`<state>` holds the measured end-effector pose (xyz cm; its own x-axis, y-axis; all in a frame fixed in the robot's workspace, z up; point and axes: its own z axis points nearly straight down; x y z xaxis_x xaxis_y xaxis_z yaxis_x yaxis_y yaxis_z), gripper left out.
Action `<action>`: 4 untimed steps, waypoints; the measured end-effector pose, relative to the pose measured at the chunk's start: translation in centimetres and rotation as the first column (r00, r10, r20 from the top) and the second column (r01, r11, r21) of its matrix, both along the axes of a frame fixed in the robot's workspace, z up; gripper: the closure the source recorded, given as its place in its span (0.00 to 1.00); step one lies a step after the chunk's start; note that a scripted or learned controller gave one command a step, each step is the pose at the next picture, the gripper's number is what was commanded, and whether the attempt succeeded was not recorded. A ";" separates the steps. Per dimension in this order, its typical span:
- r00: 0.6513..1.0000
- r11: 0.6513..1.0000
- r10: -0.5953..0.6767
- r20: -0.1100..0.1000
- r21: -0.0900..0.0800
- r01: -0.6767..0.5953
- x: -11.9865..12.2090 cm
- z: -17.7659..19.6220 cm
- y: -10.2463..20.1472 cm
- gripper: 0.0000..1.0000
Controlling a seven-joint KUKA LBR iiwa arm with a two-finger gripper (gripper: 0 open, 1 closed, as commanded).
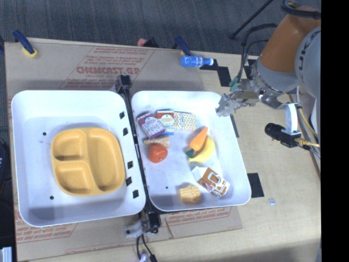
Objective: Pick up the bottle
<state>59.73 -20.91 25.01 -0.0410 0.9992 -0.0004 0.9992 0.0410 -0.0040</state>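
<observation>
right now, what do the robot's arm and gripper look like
The arm has a rounded grey shell with a broad orange band above the wrist. Thin black cables loop beside the wrist section, which is silvery metal with a small teal fitting. The gripper at the end is small, pale grey and metallic.
</observation>
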 end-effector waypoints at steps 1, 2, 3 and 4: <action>1.000 1.000 -0.004 0.000 0.001 0.004 -8.7 0.7 -0.2 1.00; 0.999 0.999 -0.044 -0.001 0.001 0.044 -12.1 2.8 3.7 1.00; 0.994 0.994 -0.114 -0.001 0.001 0.114 -12.1 0.3 5.5 1.00; 0.975 0.975 -0.224 0.001 -0.001 0.224 -12.1 0.9 0.5 1.00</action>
